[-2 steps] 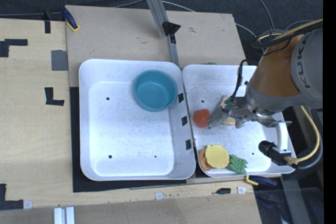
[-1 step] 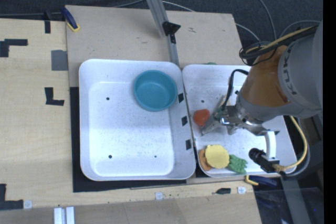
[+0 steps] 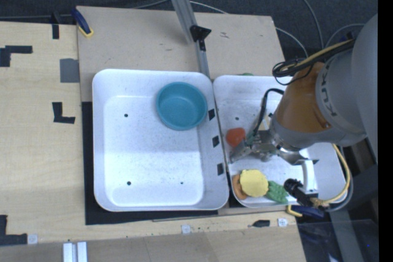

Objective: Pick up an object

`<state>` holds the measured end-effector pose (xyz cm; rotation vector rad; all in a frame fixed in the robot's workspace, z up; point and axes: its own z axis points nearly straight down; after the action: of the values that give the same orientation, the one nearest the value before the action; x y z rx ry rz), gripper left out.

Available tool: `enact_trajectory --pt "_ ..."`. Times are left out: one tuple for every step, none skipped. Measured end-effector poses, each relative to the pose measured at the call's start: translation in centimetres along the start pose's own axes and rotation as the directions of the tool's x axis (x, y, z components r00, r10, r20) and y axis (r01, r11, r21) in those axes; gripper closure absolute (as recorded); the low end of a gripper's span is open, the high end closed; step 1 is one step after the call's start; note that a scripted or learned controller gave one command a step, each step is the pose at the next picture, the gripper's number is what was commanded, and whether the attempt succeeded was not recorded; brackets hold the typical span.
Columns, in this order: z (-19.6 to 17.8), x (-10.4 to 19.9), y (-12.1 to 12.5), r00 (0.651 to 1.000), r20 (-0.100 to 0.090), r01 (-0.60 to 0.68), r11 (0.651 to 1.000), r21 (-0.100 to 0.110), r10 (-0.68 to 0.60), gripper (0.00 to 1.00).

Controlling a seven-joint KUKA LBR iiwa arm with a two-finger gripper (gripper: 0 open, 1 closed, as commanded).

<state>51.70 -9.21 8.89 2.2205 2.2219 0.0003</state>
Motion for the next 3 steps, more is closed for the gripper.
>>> enact_trajectory --pt "-1.2 -0.1 0.1 1.0 0.001 -0.001 1.0 -0.003 0.001 1.0" --pt "-5.4 -0.4 0.4 1.0 0.0 0.0 1.0 -0.002 0.0 1.0" --pt "-9.6 -0.4 0.1 1.0 0.0 0.0 1.0 -0.003 0.0 1.0"
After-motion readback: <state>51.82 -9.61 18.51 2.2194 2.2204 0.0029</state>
